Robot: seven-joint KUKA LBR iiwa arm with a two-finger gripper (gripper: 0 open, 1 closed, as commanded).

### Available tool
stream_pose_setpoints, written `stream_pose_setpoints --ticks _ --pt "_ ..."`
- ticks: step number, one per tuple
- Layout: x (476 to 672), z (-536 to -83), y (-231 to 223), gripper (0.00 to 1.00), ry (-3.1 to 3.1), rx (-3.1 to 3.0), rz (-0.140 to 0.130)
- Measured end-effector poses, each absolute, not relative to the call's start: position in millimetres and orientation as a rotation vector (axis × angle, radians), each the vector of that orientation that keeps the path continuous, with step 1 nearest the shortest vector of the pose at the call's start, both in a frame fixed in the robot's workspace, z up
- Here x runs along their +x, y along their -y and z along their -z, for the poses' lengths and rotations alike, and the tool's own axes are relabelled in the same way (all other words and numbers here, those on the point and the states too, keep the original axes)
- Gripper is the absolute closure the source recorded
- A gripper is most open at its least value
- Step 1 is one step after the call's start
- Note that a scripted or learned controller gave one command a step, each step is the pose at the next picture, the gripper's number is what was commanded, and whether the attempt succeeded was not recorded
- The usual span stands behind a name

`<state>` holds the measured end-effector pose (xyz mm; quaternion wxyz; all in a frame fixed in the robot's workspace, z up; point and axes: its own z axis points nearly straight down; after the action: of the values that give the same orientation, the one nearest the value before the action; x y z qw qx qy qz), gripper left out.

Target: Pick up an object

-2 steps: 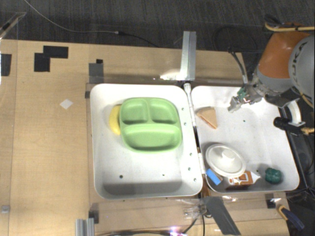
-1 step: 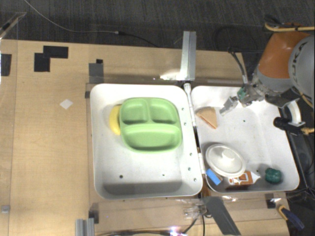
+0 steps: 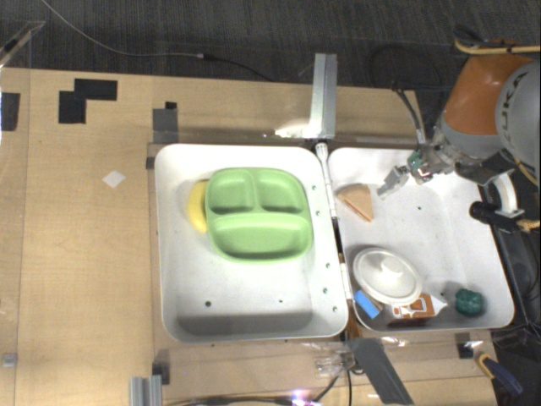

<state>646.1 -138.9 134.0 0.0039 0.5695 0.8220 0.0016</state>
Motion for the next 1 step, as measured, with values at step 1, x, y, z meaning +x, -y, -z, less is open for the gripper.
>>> stream_pose_setpoints --ticks 1 --pt "671.4 -98.6 106.7 0.00 -2.642 1.687 0.007"
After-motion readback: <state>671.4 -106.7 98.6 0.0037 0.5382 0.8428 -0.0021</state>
